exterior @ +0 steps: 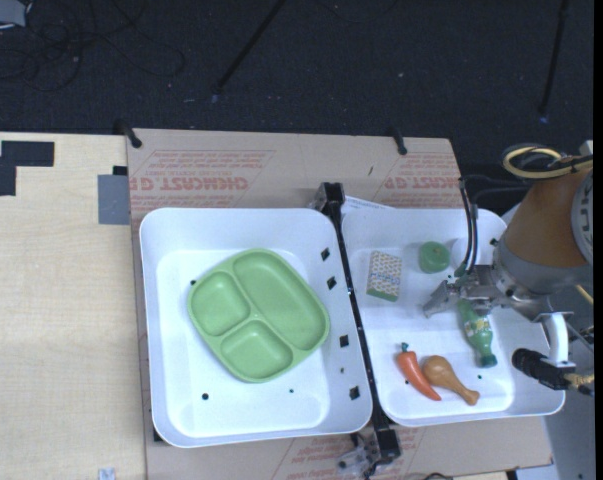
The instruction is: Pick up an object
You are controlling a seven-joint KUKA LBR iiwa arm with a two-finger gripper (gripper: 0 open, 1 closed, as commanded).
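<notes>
Right now my hand point(461, 303) is down in the right bin point(381, 388), near its right side, with my grey arm point(541, 238) coming in above it from the right. Just below the hand lies a green bottle point(478, 336), lengthwise toward the near wall, its top end touching or hidden under my metal parts. Whether my fingers are apart or together I cannot tell from this angle, and I cannot tell if they grip the bottle at all.

Other things share this bin. A small green round piece point(434, 257) sits just up and left of the hand. A patterned little block point(384, 275) rests further left, near the divider between the bins. Toward the near wall an orange carrot point(417, 373) lies beside a tan drumstick-shaped toy point(448, 378), the two touching or nearly so.

Over in the left bin point(166, 368) there is a light green divided plate point(258, 313) with three compartments, lying flat and turned at a slant. Both bins sit on a cardboard sheet point(231, 173) on the pale worktop point(51, 318).
</notes>
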